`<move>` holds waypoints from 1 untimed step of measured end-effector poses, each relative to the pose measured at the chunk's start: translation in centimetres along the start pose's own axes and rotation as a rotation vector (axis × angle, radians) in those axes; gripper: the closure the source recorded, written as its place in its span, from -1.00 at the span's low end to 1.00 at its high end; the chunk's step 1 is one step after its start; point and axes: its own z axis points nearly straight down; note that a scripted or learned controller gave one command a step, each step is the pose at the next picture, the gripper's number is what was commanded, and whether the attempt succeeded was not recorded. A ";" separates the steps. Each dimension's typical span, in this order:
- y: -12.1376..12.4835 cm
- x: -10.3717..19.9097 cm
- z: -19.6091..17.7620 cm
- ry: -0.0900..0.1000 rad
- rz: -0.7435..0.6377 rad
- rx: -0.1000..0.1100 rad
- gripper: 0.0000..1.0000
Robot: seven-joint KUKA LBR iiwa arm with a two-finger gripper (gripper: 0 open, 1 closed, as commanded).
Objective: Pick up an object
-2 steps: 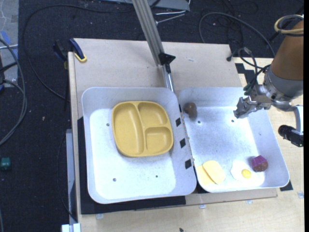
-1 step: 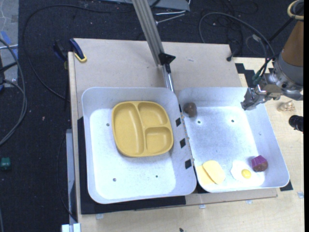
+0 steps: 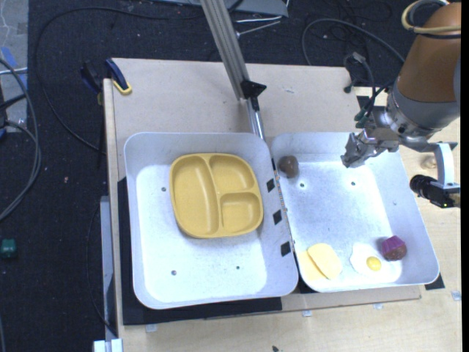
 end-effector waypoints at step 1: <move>-0.4 5.2 -0.3 0.001 -0.001 0.001 1.00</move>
